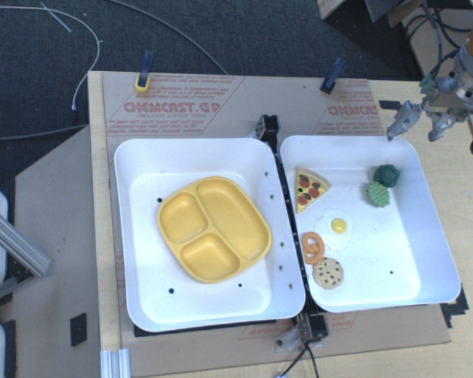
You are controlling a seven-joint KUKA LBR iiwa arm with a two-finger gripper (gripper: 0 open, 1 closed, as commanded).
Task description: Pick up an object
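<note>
The right bin [426, 250] holds a pizza slice [308, 187], a fried egg [335, 228], a pretzel [312, 246], a chocolate-chip cookie [327, 273], and a dark green piece [387, 175] beside a lighter green one [378, 194]. My gripper [418, 125] hangs open above the bin's far right corner, up and to the right of the green pieces, with nothing between its fingers.
The left bin [142, 211] carries a yellow divided plate [214, 228]. Two blue clamps [145, 75] [332, 75] sit at the far edge of the cardboard-covered bench. A black bracket [267, 126] joins the bins at the back.
</note>
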